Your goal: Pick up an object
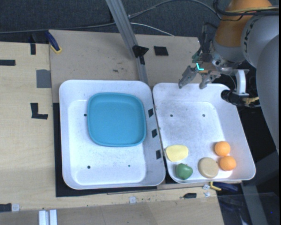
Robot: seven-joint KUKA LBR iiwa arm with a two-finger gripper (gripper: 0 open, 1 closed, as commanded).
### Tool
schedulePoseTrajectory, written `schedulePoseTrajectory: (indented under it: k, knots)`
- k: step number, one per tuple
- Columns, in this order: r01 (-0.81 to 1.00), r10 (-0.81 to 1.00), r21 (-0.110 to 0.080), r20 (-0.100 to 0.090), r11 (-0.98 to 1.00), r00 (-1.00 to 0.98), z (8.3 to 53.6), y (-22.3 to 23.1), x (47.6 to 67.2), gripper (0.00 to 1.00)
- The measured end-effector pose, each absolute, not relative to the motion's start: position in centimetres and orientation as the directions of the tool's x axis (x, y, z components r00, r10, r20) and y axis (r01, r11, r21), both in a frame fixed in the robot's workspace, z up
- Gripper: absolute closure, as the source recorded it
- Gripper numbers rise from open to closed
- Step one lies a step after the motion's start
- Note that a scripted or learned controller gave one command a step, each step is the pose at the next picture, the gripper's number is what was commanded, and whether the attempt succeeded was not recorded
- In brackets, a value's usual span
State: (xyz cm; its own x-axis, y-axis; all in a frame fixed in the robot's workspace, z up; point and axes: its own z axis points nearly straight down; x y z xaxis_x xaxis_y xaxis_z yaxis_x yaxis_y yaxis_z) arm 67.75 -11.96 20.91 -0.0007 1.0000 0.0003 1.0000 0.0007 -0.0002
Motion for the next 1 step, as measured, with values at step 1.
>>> schedulePoseTrajectory:
  k: [1]
  knots:
    - [1.0, 1.0, 0.0, 0.0, 0.001, -0.001, 20.91, -11.96, 67.74, 0.0]
